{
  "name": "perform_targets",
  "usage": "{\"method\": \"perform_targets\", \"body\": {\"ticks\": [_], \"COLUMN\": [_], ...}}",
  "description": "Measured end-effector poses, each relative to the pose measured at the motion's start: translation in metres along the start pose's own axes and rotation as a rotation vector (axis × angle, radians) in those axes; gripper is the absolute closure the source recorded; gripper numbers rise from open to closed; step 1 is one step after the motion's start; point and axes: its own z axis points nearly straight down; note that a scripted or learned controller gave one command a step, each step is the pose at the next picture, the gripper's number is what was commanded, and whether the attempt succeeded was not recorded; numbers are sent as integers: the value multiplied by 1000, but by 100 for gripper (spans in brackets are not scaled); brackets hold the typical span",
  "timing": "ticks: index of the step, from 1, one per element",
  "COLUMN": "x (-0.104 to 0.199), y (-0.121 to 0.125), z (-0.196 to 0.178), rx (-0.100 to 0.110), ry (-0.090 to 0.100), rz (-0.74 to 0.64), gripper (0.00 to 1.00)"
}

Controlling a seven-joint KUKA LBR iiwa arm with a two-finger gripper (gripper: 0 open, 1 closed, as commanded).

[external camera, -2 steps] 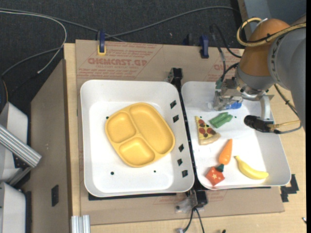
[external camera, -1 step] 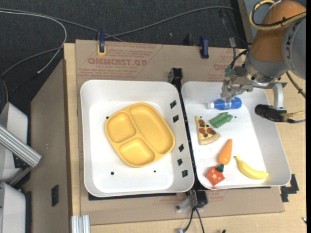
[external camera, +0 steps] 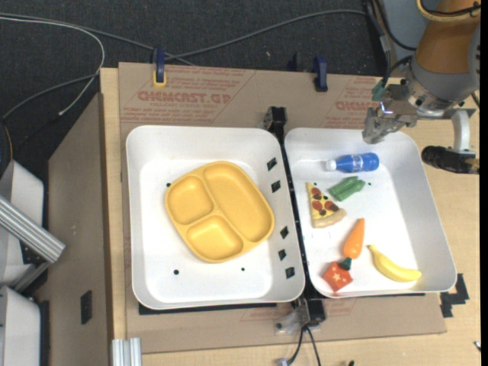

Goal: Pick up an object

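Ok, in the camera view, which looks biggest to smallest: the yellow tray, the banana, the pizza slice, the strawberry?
1. Yellow divided tray, by far the biggest.
2. Banana and pizza slice: they look about alike, so no ranking.
3. Strawberry, the smallest.

I read red lettering "CHEMCAST GP" on the brown board behind the bins. A second red print at its right end is illegible to me.

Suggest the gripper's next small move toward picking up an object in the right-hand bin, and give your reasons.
Probably a short drop toward the blue bottle. The gripper hangs just above the right bin's far edge, holding nothing, and the bottle lies nearest, just below it in the view, apart from the green item.
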Motion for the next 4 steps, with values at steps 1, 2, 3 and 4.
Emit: {"method": "perform_targets", "body": {"ticks": [1, 2, 3, 4], "x": [0, 54, 115, 160], "y": [2, -10, -23, -29], "z": [-41, -20, -4, 1], "rx": [1, 12, 12, 11], "ry": [1, 4, 5, 4], "rz": [-1, -5, -6, -5], "gripper": [100, 100, 100, 100]}}
